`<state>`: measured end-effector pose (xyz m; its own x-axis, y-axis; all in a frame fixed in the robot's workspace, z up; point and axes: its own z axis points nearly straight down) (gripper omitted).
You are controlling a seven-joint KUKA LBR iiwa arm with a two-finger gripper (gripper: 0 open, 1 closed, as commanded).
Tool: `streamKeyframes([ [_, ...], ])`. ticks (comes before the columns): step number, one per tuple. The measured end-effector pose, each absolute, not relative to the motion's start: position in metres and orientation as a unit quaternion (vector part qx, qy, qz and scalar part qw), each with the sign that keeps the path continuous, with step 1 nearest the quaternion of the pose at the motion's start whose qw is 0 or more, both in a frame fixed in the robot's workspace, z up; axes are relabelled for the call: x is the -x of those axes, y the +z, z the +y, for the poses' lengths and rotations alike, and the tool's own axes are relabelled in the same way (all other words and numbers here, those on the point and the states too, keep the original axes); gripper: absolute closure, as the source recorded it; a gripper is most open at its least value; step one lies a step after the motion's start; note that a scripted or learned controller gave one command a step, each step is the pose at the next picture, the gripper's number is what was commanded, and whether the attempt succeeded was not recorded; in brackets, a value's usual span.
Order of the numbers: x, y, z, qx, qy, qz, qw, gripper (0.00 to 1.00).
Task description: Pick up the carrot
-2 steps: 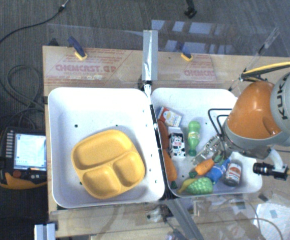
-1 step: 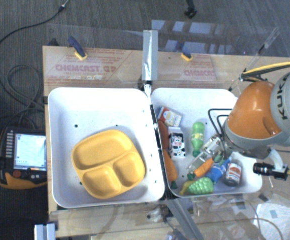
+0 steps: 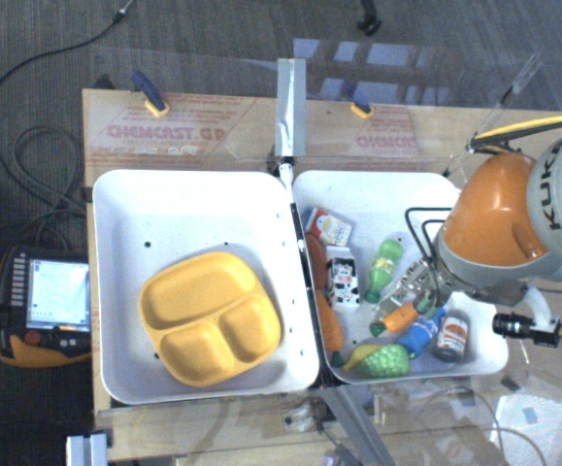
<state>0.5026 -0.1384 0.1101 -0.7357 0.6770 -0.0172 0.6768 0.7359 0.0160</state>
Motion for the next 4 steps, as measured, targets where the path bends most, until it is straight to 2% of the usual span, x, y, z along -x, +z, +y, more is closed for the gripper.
streamKeyframes([
  [1,-0.503,0.119,-0.137,-0.363,0.0055,0.932,0.011,1.0],
  [2,-0.493,0.092,-0.131,-0.37,0.002,0.929,0.008,1.0],
  [3,-0.494,0.101,-0.13,-0.37,0.0032,0.929,0.008,1.0],
  [4,-0.564,0.195,-0.134,-0.283,0.0004,0.959,0.0,1.0],
])
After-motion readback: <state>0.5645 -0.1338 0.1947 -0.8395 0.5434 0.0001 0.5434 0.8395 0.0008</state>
